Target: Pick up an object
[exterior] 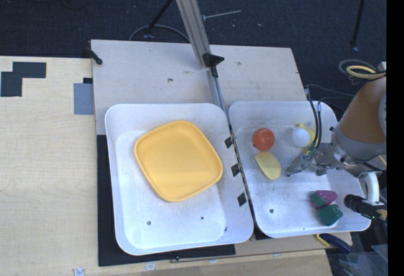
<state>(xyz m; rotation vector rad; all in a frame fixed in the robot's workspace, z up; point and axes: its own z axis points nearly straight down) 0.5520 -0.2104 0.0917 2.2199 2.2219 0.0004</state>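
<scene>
The pincer point(297, 168) hangs low in the right bin point(278, 221); whether it is open or closed cannot be told. The yellow oval object point(269, 166) lies just left of it, long axis slanting away from the pincer, below the red ball point(264, 139).

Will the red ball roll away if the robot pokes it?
Probably. The red ball looks round and smooth, so a poke would likely send it rolling across the flat bin floor. It might bump the yellow piece close below it, or stop at the bin's raised rim.
</scene>
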